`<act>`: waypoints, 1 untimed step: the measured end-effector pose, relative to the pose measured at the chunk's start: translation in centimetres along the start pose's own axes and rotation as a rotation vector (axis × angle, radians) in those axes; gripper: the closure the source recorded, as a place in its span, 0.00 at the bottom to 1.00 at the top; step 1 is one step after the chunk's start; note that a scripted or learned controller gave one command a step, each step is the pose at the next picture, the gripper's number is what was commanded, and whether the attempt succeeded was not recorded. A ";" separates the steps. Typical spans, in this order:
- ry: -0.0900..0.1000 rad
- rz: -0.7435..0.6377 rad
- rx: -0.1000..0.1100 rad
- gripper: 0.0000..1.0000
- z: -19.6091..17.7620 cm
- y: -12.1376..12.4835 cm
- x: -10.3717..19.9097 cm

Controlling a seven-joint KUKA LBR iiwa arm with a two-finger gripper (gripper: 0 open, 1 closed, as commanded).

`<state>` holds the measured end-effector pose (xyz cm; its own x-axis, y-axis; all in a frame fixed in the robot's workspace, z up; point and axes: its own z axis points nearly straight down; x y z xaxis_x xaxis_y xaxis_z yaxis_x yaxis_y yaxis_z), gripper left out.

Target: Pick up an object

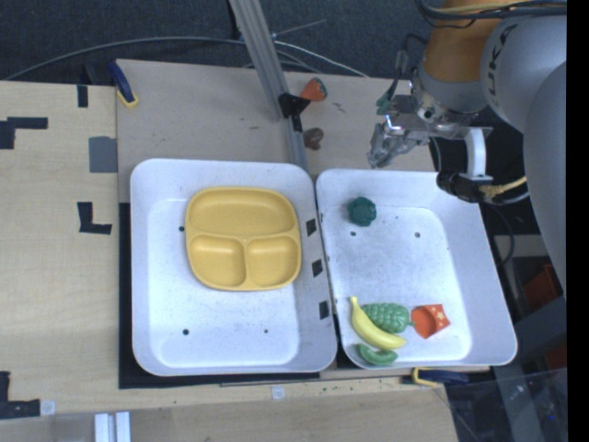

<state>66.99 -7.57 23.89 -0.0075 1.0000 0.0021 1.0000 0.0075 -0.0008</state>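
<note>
Objects: 1 dark green round plastic vegetable (362, 211) at 12 o'clock in right white bin (479, 274); none lifted.
Gripper (380, 157): grip state cannot be told; pick outstanding.

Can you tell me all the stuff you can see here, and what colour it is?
Bins: two, white, side by side on the bench.
Tray: one, yellow, three sections, left bin.
Green ball: one, dark green, right bin, far end.
Banana: one, yellow, right bin, near end.
Bumpy green toy: one, beside the banana.
Small green piece: one, near rim under the banana.
Red toy: one, red-orange, right of the banana.
Arm: one, grey and orange.
Hand: one, above the right bin's far edge.
</note>
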 end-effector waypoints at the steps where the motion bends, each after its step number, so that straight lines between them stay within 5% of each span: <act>1: 0.000 0.000 -0.001 1.00 -0.5 0.2 6.3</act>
<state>67.10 -1.31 24.37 -0.0078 1.0000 0.0024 1.0000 0.0078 0.0000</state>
